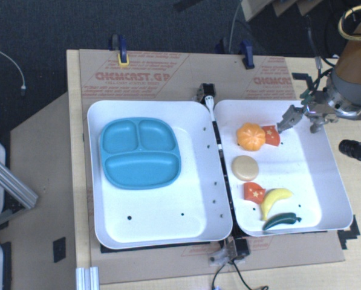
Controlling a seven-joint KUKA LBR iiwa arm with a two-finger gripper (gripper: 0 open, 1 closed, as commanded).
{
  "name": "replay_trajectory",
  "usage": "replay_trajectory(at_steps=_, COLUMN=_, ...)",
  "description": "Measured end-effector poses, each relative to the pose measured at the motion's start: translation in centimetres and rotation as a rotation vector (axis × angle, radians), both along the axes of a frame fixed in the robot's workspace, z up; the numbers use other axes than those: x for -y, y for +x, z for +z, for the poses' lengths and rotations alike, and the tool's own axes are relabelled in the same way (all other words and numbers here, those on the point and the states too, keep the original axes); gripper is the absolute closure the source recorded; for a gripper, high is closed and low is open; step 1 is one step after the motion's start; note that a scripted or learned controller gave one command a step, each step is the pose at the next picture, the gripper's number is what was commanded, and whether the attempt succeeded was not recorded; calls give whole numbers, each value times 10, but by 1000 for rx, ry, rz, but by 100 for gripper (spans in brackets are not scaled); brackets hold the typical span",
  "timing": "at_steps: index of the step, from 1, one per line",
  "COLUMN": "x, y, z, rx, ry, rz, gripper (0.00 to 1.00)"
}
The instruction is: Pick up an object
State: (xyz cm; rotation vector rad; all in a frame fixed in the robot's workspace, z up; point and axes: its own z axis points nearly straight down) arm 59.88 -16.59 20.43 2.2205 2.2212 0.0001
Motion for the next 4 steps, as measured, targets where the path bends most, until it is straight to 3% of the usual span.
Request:
replay_trajectory(at_steps=2, x=1, y=0, z=-105, rx=-8, ry=3, rz=0, gripper=0)
replay_trajectory(at_steps=3, x=1, y=0, z=-121, rx=-4, ry=1, rz=0, gripper=0)
replay_trajectory(at_steps=4, x=1, y=1, z=-109, rx=0, ry=0, rz=0, gripper=100)
